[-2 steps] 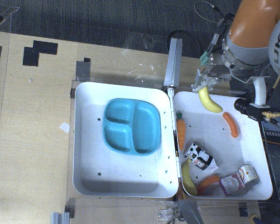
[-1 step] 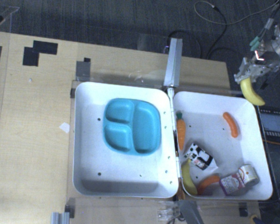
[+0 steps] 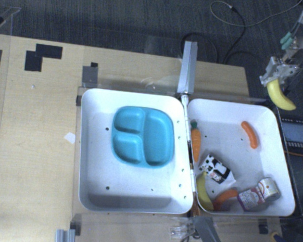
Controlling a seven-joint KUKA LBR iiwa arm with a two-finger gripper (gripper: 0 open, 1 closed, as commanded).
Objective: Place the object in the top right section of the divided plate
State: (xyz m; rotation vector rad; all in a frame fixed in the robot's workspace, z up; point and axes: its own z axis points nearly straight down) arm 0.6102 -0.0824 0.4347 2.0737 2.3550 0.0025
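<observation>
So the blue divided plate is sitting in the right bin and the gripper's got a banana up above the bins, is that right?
Not quite. The camera view shows the blue divided plate in the left bin, not the right bin. The rest holds: the gripper has a banana up past the bins' far right corner.

The robot's body shows at the upper right corner as a compact cluster of light grey and silvery metal parts. The gripper (image 3: 278,75) is pale grey, boxy and angular, with short blocky fingers at its lower end. Above it sits a small teal-green fitting (perhaps a connector, too small to tell), and thin pale cables or rods run up toward the frame's corner.
</observation>
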